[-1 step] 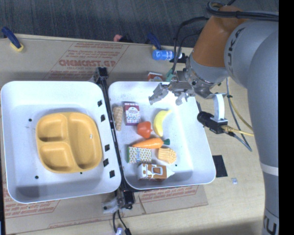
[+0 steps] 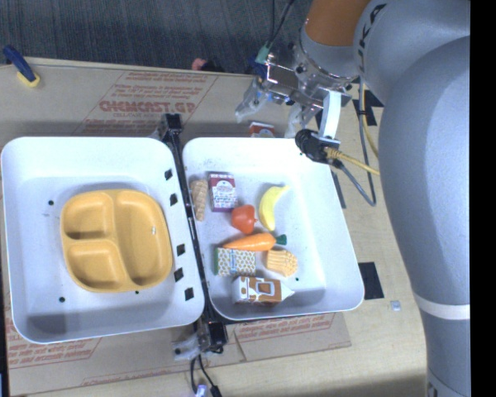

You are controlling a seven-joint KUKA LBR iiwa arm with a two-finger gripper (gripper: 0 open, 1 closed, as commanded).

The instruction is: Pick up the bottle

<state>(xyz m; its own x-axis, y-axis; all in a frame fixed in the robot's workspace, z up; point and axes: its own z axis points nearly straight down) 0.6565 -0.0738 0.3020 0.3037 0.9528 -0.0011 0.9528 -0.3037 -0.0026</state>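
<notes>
At 1 o'clock over the desk [image 2: 368,238], the grey arm [image 2: 413,139] hangs its hand [image 2: 291,106] above the right bin's [image 2: 335,246] 12 o'clock rim; apart or together, I cannot tell. What I take for the bottle [image 2: 262,290], white and brown, lies at that bin's 6 o'clock edge, toward 6 from the hand, long axis 9-to-3.

The arm [image 2: 413,139] is cut off by the right and top edges

Single fixed camera: mounted above the bench [image 2: 58,81], angled downward, moderately close; frames both white bins [image 2: 16,222] entirely; arm [image 2: 422,139] enters from right.
</notes>
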